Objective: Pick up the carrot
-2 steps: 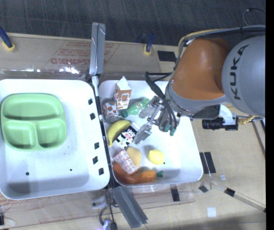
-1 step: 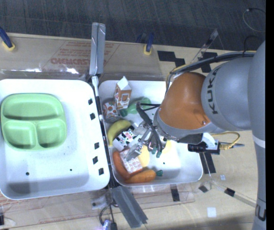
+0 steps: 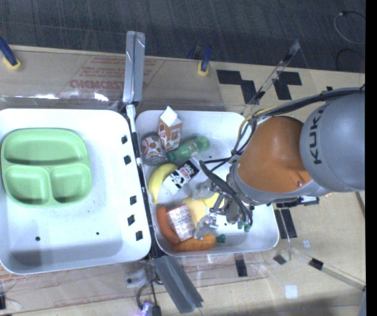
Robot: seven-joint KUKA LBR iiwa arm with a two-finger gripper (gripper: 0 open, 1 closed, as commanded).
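Grey robot arm [image 3: 337,143] with one orange band fills the right of the frame, above everything else, and reaches leftward into the right-hand bin. Its two-finger gripper [image 3: 216,217] hangs low over the lower middle of that bin; whether it is open or closed cannot be told, and nothing can be seen held in it.

Two shallow white plastic bins sit side by side on the brown bench. The left bin [image 3: 63,239] holds one light green plastic tray with three compartments [image 3: 43,163], in its upper left part.

The right bin [image 3: 223,125] holds a cluster of items:
- one green bottle with a black and white label [image 3: 187,157], lying on its side near the centre
- one yellow banana [image 3: 158,180], by the left wall
- one red and white wrapped packet [image 3: 178,221], lower left
- one long orange carrot with a green top [image 3: 192,245], lying along the bin's lower edge, just below the gripper
- one brown round can [image 3: 153,148], upper left
- one small white and brown carton [image 3: 169,127], upright above the can
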